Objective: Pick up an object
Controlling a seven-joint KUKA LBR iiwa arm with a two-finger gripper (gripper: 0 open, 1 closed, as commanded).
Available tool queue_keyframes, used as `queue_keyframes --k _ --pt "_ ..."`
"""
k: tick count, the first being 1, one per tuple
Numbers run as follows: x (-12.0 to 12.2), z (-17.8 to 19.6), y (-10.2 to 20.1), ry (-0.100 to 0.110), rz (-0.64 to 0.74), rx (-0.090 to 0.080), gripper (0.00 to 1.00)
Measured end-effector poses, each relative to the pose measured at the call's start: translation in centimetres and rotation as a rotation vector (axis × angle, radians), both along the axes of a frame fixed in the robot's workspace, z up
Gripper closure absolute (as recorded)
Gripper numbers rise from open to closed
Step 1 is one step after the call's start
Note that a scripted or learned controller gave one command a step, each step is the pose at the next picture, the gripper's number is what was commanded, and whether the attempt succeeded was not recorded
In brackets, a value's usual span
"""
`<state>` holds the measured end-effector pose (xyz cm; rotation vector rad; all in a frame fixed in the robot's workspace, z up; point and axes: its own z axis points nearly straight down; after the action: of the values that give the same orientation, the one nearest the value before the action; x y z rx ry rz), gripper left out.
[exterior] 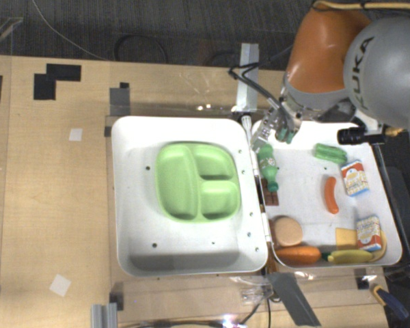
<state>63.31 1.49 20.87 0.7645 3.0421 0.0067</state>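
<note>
Arm: the grey arm (386, 53) with its orange band (324, 43) fills the upper right of the frame and reaches down and left toward the top left corner of the right bin.
Gripper: the gripper (277, 130) hangs over the upper left corner of the right bin (304, 176), just right of the wall shared with the left bin.
Fingers: small and blurred here, so I cannot tell whether they are spread or pressed together.
Green bottle: the green bottle (267, 166) lies along the right bin's left wall, just below the gripper; contact cannot be judged.
Other things in the right bin: a green packet (329, 153) near the top, a small carton (354, 178) at the right, a red sausage (331, 194) in the middle, a round bun (288, 231) at lower left, a carrot (299, 255) and a banana (350, 256) along the bottom edge, a second carton (368, 231) at lower right.
Left bin: the left bin (140, 244) in the frame's centre holds a green divided tray (197, 182).
</note>
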Motion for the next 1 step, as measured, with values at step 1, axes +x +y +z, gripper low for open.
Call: queue_keyframes --k 1 --pt "0.27 1.41 -0.22 -0.012 0.001 -0.002 1.0"
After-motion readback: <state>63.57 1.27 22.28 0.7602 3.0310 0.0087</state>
